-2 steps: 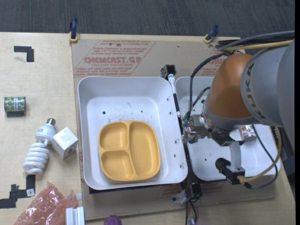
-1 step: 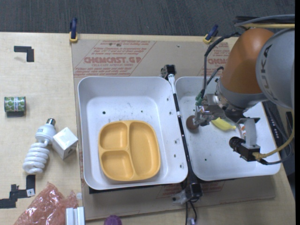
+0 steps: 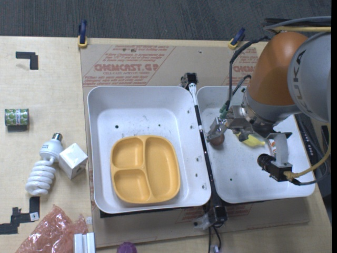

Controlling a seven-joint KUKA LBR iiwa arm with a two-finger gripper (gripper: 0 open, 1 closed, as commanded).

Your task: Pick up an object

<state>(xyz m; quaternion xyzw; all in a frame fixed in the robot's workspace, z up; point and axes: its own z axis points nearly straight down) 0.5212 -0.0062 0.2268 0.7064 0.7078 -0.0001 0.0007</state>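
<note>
The gripper (image 3: 217,132) is low in the right bin (image 3: 247,186), near its left wall, fingers closed on a small brown lump (image 3: 216,139) at their tips. The lump looks light and hard, rounded — likely to roll or squirt out unless pinched across its middle. A yellow piece (image 3: 253,139) lies just beside the wrist, partly hidden; it looks thin and light, best taken across its narrow side. The bin wall and centre divider (image 3: 198,125) crowd the left. Open floor lies toward the near edge — lifting straight up seems safest. The yellow tray (image 3: 145,168) sits in the left bin (image 3: 105,120), well apart.
</note>
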